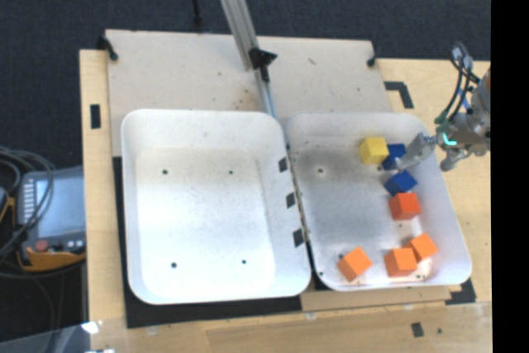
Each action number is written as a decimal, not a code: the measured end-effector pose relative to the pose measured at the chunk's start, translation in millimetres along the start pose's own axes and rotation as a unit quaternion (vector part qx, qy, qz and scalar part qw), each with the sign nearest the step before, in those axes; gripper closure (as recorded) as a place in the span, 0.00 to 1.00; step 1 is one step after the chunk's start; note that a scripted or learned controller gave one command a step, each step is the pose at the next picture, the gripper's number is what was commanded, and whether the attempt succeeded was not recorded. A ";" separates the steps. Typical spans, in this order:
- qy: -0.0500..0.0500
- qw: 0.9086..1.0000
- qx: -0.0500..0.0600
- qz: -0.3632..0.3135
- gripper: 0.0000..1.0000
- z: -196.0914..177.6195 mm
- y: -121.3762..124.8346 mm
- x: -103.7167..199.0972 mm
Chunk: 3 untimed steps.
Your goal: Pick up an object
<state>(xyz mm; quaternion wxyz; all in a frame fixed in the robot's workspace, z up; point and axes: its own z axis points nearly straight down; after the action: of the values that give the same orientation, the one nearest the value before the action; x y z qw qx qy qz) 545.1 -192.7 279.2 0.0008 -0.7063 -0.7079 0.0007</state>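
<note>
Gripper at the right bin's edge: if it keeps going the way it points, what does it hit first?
Likely the upper blue cube, right beside the yellow cube. The gripper points left into the right bin, though its height above the blocks is unclear.

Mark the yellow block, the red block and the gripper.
yellow block (374, 150): camera view, top face.
red block (404, 206): camera view, top face.
gripper (436, 146): camera view, fingertip end, at the right bin's edge.
</note>
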 end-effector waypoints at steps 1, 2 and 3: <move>0.000 1.000 -0.002 0.000 0.00 -2.0 0.7 0.3; 0.000 1.000 0.001 0.001 0.00 55.6 8.9 2.9; -0.001 1.000 0.000 0.002 0.00 98.0 6.3 1.2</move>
<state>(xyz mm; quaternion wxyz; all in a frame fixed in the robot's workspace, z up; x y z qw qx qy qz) 551.1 -191.4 181.2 0.0005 -0.7079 -0.7063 0.0015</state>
